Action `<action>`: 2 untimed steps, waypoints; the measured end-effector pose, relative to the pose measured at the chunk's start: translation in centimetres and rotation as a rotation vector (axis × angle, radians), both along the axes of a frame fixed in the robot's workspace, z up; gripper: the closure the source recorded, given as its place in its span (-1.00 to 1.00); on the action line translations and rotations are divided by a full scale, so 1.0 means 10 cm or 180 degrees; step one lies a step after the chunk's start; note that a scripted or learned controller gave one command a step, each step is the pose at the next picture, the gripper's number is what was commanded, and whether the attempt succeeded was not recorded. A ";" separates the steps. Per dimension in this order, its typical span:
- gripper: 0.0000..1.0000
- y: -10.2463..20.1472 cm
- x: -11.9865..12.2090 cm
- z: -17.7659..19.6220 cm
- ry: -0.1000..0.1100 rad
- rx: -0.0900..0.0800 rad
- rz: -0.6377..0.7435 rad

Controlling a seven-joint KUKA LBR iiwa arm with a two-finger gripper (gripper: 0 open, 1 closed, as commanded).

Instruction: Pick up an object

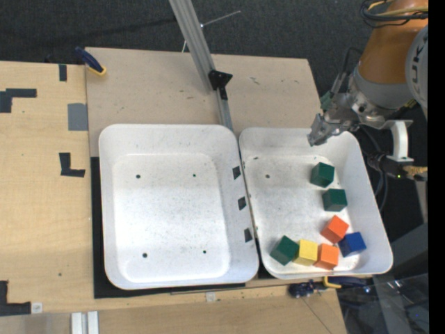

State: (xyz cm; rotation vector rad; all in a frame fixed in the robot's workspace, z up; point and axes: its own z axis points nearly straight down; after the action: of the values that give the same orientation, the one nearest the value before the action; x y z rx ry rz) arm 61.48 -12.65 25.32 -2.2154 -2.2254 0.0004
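Gripper (317, 136) over far rim of right bin (372, 207), carrying nothing; finger spread: cannot tell (too small, dark). Nearest target, dark green cube (322, 175), just below-front of gripper. Judgement: descend straight, centre on cube, avoid bin wall.

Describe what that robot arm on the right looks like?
The arm is a rounded, bulky shape with a broad orange band and grey casing beside it. Below the band sits a grey metal wrist with thin cables along it, ending in a small dark gripper.
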 end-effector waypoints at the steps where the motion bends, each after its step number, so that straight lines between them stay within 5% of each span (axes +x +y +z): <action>1: 1.00 0.52 -0.08 0.05 0.0000 0.0004 0.0006; 2: 1.00 0.97 -0.11 -0.08 0.0005 0.0000 0.0003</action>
State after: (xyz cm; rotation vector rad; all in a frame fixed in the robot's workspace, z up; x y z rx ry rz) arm 60.42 -2.95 24.55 -2.2136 -2.2257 0.0022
